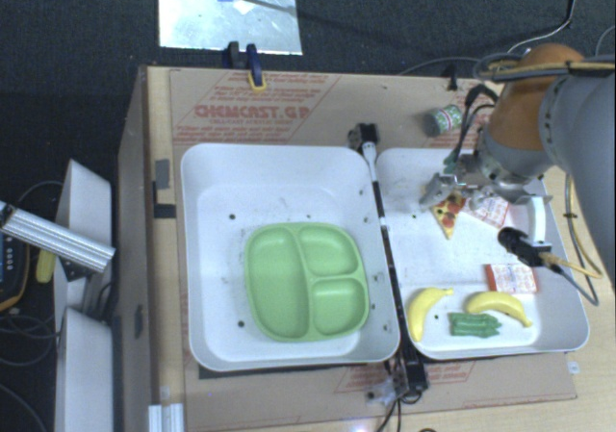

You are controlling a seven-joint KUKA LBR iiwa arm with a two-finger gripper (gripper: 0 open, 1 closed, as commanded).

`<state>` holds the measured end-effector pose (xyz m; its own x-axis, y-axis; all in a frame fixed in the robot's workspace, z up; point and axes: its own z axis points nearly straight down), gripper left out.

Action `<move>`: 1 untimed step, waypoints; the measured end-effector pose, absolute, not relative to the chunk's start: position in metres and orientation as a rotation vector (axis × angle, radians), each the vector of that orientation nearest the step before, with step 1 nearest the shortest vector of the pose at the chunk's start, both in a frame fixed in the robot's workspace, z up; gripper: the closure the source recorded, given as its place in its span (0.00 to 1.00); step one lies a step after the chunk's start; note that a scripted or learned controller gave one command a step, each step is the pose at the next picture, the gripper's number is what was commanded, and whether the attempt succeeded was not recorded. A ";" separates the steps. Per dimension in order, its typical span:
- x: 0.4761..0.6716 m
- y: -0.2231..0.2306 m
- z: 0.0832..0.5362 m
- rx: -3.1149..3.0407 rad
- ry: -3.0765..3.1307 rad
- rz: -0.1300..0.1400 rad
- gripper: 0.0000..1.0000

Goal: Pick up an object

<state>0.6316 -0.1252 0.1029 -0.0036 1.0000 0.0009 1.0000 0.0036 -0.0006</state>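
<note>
the hand (445, 188), grip state unclear, hovers at the pizza slice (448, 216) just below, needing a descent to grasp.

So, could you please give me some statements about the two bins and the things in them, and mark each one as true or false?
1. The green divided plate lies in the left bin. True.
2. Two bananas lie in the right bin. True.
3. The pizza slice lies in the left bin beside the plate. False: it lies in the right bin, just below the gripper.
4. The green pepper sits on the plate. False: it lies in the right bin, between the two bananas.
5. The small can lies on the bench outside both bins. True.
</note>
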 end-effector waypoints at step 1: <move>0.642 -0.131 0.089 -2.222 -2.231 -0.007 0.00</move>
<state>0.6420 -0.1305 0.0894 -0.0043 1.0000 -0.0022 1.0000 0.0043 0.0083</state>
